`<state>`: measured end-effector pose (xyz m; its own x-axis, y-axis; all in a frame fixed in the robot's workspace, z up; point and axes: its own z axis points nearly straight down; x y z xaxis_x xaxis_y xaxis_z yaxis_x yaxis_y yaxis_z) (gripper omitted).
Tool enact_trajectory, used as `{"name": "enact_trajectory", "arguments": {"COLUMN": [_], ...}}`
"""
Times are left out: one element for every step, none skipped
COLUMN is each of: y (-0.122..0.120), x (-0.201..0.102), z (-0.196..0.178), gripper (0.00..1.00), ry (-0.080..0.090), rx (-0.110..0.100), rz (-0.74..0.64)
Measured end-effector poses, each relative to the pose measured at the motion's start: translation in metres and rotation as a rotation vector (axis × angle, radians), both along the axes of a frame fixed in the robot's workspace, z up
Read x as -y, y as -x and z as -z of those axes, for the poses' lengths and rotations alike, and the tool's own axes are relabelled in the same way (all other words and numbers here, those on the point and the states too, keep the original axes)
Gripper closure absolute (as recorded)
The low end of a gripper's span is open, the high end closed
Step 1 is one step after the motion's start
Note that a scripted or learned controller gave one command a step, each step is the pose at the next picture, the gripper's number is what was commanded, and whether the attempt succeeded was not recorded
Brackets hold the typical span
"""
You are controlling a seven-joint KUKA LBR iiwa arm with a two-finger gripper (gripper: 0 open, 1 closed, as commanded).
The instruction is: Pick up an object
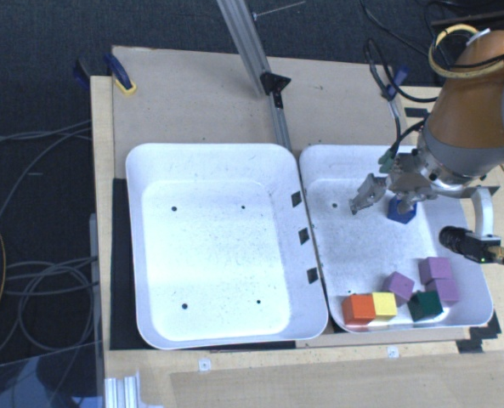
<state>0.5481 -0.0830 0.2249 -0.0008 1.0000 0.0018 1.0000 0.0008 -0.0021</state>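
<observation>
The pincer (386, 195) hangs over the far part of the right bin (336, 253), its fingers spread, a blue block (401, 210) just beside them, not gripped. Orange block (359, 308), yellow block (384, 304), green block (424, 305) and purple blocks (438, 272) cluster at the near right corner.

Layout as I see it: two bins side by side on the table (201, 83). In the right bin (336, 164), a cluster of blocks (400, 296) lies at the near edge; one block (401, 210) lies apart, farther back, beside the tool (372, 195). The left bin (141, 164) adjoins it.
</observation>
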Motion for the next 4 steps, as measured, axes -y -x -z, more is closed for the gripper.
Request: {"name": "enact_trajectory", "arguments": {"y": [0.000, 0.005, 0.014, 0.014], "x": [0.000, 0.000, 0.004, 0.004], "z": [0.000, 0.063, 0.122, 0.126], "gripper": [0.00, 0.00, 0.00, 0.00], "ry": [0.000, 0.000, -0.001, -0.001], "rx": [0.001, -0.007, -0.007, -0.003], "rz": [0.000, 0.001, 0.002, 0.001]}}
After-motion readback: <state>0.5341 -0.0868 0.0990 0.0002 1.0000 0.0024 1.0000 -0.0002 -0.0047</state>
